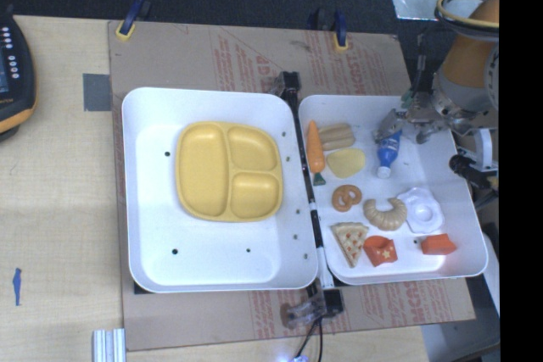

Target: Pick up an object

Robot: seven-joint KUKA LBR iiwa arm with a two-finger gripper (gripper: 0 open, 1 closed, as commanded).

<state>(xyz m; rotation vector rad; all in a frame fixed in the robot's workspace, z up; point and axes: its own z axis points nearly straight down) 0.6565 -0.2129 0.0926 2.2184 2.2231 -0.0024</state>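
My gripper [414, 125] hangs over the back right part of the right bin [462, 182], its fingers spread open with nothing between them. A small blue and white bottle [387, 154] lies just below and left of it, its top close to the left finger. The same bin holds several toy foods: a carrot [315, 148], a tan sausage roll [337, 134], a pale yellow slice [346, 162], a pretzel [345, 197], a croissant [385, 213], a white egg [420, 209], a pizza slice [349, 240], a red piece [380, 251] and an orange piece [438, 245].
The left bin [153, 250] carries a yellow divided plate [229, 170]. Both bins rest on a cardboard sheet [212, 55] clamped at the back. A black and orange pendant [13, 72] lies at the far left of the bench.
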